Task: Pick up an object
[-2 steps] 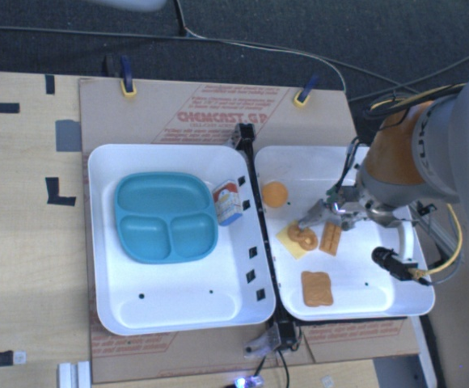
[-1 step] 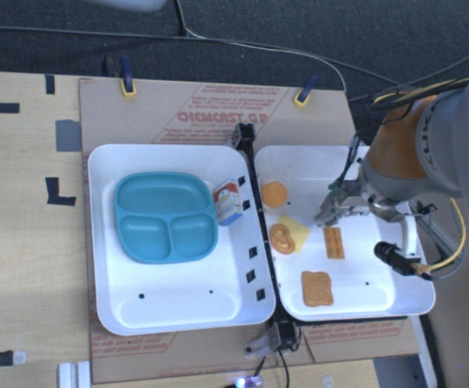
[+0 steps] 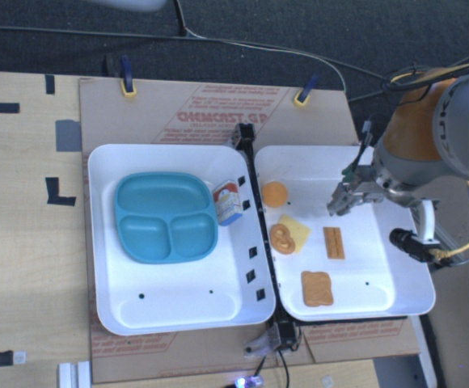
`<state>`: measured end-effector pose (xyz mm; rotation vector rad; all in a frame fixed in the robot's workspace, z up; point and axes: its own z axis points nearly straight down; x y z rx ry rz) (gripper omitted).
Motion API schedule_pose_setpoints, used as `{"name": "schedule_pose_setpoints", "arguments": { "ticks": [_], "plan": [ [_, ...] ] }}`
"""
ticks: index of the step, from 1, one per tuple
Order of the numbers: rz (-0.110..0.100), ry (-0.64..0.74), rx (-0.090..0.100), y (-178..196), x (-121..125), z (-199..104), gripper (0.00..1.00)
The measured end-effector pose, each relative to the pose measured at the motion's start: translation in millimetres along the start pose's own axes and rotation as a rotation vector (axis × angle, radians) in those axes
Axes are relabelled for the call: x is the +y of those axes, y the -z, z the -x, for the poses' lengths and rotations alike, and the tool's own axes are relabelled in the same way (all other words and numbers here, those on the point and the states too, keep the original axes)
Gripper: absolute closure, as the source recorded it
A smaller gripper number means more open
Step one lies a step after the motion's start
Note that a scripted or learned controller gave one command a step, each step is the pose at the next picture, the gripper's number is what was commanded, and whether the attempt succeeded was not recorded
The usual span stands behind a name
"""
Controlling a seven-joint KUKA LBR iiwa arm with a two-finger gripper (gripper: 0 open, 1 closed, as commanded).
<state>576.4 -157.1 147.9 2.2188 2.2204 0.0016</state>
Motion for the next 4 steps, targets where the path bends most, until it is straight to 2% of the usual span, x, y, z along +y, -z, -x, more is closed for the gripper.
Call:
{"name": "schedule_pose_setpoints", "arguments": {
  "ticks": [1,2,4],
  "plan": [
    [0.002,0.000,0.000,61,-5,3,1.00],
    [-0.003,0.000,0.001,68,-5,3,1.00],
    [-0.003,0.007,0.003,83,-11,-98,1.00]
  ]
}}
